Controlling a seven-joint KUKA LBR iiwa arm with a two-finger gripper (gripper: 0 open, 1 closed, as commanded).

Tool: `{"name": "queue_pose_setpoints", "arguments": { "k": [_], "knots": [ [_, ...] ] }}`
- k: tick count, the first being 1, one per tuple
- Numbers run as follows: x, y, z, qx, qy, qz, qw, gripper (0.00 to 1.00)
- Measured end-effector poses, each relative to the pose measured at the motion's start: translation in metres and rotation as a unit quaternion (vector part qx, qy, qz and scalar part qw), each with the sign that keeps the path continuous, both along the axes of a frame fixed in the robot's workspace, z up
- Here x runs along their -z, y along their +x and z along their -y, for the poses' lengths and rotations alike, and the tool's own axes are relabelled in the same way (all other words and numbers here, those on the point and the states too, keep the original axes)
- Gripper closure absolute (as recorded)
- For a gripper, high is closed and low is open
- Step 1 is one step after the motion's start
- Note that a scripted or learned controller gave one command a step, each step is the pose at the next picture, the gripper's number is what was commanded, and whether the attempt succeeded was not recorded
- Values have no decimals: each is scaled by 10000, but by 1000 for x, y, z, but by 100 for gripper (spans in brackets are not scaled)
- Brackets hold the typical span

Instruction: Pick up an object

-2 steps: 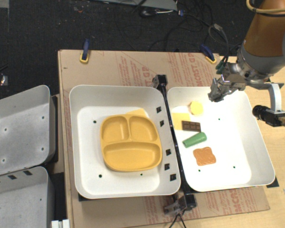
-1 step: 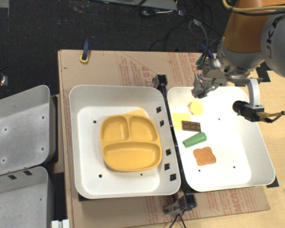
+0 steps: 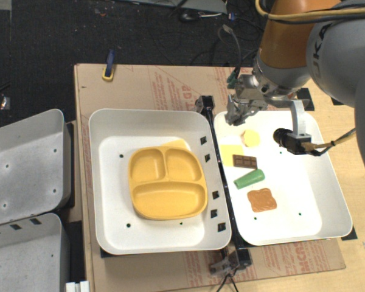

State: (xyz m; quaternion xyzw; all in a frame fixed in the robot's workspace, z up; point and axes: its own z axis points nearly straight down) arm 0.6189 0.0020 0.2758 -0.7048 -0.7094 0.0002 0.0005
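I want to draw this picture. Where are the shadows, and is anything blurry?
In the camera view, light from above is even: the yellow tray casts a soft shadow on the left bin; the gripper is slightly blurred; the green block and brown toast look sharp, with faint shadows.
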Motion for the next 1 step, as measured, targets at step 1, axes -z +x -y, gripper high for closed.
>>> {"name": "queue_pose_setpoints", "arguments": {
  "k": [1],
  "knots": [
    [5,13,-51,-7,2,14,10000,100]
  ]
}}
